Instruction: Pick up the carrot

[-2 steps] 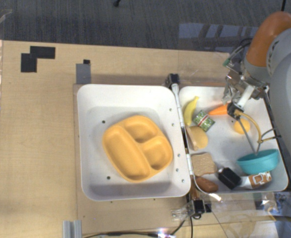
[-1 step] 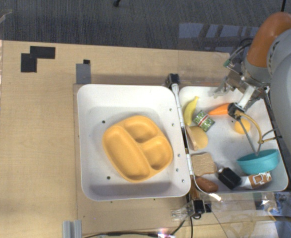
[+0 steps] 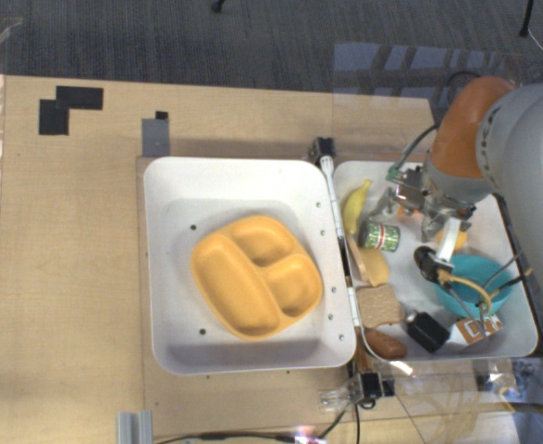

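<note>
No legible txt; can (image 3: 380,238) label too blurred to read.

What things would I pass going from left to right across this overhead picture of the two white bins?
Yellow divided plastic plate in the left white bin → yellow banana → small green-and-white can → teal plastic bowl in the right white bin.
</note>
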You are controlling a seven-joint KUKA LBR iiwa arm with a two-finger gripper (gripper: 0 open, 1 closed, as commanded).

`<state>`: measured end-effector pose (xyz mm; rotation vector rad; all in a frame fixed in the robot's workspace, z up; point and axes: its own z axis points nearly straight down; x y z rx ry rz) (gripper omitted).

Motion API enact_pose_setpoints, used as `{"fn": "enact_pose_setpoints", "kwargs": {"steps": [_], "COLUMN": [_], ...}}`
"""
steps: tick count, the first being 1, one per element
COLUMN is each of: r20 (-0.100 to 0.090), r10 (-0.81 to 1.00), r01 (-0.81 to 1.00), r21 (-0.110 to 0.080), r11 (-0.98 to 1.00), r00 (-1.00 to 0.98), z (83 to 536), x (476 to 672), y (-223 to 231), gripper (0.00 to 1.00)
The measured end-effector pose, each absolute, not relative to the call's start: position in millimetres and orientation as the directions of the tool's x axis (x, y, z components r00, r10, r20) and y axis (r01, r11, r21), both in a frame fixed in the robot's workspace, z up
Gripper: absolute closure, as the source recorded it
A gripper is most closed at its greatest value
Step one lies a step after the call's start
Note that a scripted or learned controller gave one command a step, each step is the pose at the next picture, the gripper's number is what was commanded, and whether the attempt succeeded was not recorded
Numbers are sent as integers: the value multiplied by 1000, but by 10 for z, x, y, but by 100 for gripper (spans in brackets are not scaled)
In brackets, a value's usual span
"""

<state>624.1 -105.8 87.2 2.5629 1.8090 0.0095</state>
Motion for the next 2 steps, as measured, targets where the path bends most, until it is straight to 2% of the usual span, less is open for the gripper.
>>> {"fn": "enact_pose_setpoints", "kwargs": {"steps": [1, 2], "r20": [-4, 3], "r10": [834, 757], "r01": [834, 757], "r21": [-15, 2], "r11": [-552, -654], "r00": [552, 654], "z": [853, 863], "x": [6673, 6276], "y": [-1424, -1548], "gripper": [0, 0]}}
